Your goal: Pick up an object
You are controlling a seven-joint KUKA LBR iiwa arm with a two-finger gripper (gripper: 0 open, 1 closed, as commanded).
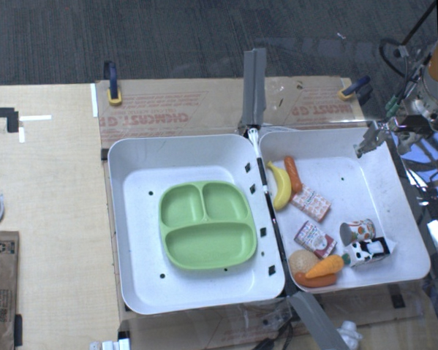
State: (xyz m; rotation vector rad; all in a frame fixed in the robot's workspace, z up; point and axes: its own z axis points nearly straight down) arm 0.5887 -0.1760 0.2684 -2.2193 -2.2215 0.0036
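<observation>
So the gripper (365, 145) is sitting over at about 2 o'clock, hanging just off the top right corner of the right bin (400, 271). Too small and cluttered up there to make out the grip, so can't tell if it's open or closed, but nothing looks to be carried.

All the pickable stuff is in that right bin. Banana (280, 186) and a red-orange sausage-looking thing (293, 173) sit side by side near the bin's 10 o'clock. Two little patterned boxes (310, 203) run down the middle. Down at 6 o'clock there's a carrot (323, 268) touching a round beige thing (302, 261), and beside them a can (356, 231) plus a black-and-white cow toy (371, 250). The left bin (126, 212) just has a green divided plate (207, 224).

My read: this is the approach stage, no grab yet. Next move needs the arm to swing inward toward 8 o'clock, pick one item, and drop straight down on it. The banana or a box looks easiest; the bottom cluster is crowded.
</observation>
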